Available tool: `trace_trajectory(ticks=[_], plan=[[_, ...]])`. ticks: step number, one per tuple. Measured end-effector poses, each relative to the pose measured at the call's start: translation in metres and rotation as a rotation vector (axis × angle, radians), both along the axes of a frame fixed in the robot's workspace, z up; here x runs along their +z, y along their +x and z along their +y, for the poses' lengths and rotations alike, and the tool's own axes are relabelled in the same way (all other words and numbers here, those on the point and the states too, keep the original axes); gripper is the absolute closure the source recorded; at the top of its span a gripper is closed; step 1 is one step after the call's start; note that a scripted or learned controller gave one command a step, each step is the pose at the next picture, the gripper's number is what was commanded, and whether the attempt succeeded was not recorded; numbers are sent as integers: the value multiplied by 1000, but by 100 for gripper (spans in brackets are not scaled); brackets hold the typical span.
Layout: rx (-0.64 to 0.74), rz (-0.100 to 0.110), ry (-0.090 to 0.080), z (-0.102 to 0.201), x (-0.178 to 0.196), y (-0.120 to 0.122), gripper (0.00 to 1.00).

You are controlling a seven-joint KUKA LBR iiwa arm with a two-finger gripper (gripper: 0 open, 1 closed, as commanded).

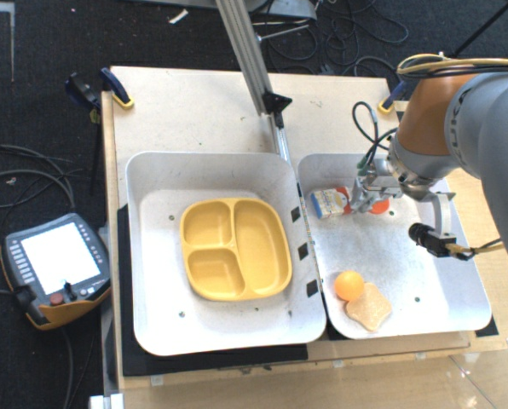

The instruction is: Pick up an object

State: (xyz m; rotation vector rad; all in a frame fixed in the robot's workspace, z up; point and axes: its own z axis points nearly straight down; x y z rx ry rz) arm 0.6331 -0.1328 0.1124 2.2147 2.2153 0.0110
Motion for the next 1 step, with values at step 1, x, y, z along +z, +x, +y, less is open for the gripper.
trace_trajectory(ticks=[1], plan=[[2, 4, 0, 0, 64, 3, 100]])
